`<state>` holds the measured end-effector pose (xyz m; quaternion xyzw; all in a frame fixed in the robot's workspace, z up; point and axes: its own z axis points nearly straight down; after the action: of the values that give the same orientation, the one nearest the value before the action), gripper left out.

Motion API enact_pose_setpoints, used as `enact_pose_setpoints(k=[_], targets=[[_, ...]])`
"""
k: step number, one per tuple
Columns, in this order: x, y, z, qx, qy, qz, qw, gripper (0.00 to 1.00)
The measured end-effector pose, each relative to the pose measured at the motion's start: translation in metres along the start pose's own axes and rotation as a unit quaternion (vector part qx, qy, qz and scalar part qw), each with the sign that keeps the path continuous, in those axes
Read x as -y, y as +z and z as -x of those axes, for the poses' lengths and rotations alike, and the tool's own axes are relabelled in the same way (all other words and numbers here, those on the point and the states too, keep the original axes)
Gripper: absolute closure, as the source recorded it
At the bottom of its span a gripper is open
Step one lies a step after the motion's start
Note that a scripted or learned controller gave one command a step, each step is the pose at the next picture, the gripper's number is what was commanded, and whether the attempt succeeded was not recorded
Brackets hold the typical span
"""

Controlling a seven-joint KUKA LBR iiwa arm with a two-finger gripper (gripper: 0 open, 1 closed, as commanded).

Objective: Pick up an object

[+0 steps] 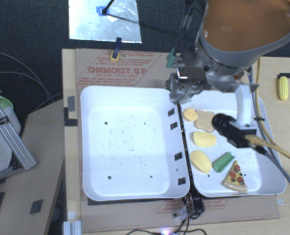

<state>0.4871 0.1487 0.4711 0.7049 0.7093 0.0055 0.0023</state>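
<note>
While arm (252, 28) reached in from right, end effector (182, 93) hung at far left corner of right bin (264, 163), just beside small yellow piece (189, 114); open or closed could not be told. Objects lay in right bin: tan piece (204, 121), yellow oval (204, 139), yellow lump (200, 161), green piece (222, 161), pizza slice (234, 176) near front edge. Left bin (125, 141) stood alongside.

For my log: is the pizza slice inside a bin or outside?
Inside: the pizza slice lies on the floor of the bin under the arm.
</note>
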Motion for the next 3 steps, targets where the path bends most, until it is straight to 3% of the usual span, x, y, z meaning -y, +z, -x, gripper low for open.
enact_pose_setpoints(k=[1,2,3], targets=[[0.001,0.063,0.043,0.003,0.005,-0.007,1.0,1.0],[-0.02,-0.072,0.048,0.0,0.001,0.004,1.0,1.0],[0.001,-0.064,0.016,0.001,0.0,-0.004,1.0,1.0]])
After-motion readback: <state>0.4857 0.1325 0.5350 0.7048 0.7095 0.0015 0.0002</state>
